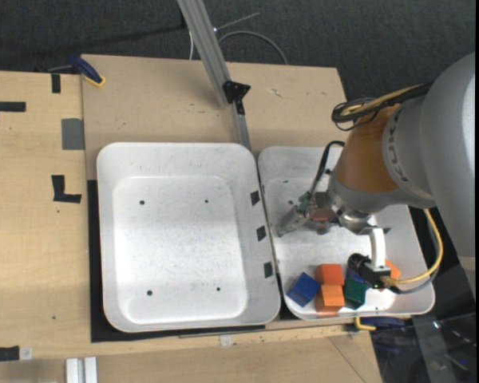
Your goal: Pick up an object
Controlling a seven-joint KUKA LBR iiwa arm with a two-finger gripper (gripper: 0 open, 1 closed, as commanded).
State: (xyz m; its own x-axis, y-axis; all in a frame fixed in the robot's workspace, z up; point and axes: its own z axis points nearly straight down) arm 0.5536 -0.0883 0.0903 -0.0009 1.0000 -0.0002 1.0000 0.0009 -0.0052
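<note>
My gripper [291, 220] hangs low over the middle of the right bin [289, 156], pointing left towards the wall shared by the two bins. No object shows at its tip. Along the right bin's front edge lie a blue block [303, 288], two orange blocks [330, 274] [332, 296] and a green block [355, 292], close together. They sit in front of the gripper and a little to its right, apart from it. The arm's wrist covers the bin's right part.
The left bin [176, 152] stands beside the right one, their walls touching. A slanted metal pole [210, 42] crosses the bench behind the bins. A blue and yellow clamp [89, 69] lies at the bench's back left corner.
</note>
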